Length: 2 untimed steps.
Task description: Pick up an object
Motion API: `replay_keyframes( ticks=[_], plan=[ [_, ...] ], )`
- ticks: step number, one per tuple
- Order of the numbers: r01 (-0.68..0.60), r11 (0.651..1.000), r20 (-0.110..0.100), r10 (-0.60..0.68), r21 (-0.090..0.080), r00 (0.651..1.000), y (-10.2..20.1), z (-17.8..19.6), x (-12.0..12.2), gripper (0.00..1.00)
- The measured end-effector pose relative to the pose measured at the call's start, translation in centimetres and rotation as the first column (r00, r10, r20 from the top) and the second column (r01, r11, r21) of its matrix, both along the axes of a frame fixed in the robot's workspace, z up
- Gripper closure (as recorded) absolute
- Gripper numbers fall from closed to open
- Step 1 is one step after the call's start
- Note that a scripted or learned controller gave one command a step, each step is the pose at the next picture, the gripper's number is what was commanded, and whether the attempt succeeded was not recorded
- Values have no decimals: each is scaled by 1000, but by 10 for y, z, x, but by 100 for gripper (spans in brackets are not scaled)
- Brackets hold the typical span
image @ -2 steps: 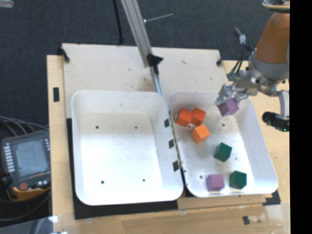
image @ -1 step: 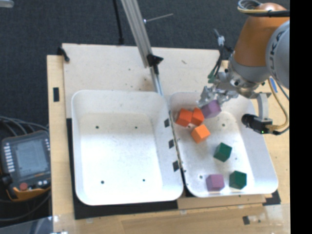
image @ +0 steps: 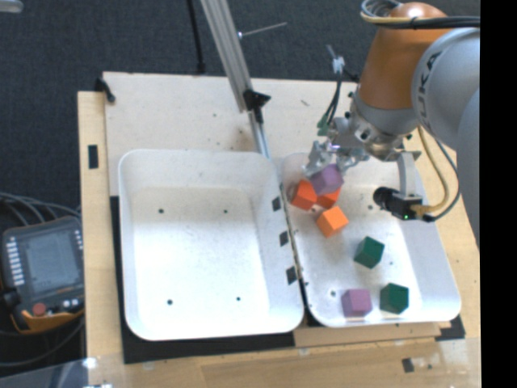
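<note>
So tool (image: 325, 166) sits low at the back-left corner of the right bin (image: 428, 253), w/ a purple cube (image: 327, 179) right at its tip. Cube looks tilted and seems nipped between the fingers, but can't tell for sure if it's pinched or just touched. Key relation: purple cube is directly under/at the tool, touching two orange cubes, one (image: 304, 194) to its left, one (image: 332, 220) just in front. Judgement: straight lift should do, no sideways shift needed. Other blocks lie well apart toward the bin's front. Left bin (image: 137, 176) not involved.
</note>
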<state>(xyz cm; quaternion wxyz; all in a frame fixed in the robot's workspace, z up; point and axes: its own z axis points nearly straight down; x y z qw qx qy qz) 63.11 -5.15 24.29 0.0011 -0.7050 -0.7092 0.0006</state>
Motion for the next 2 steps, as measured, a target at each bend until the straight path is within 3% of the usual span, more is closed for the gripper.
replay_keyframes(
  ticks=[2],
  plan=[
    [-2,1000,4,2,1,1000,111,9,23,100]
  ],
)
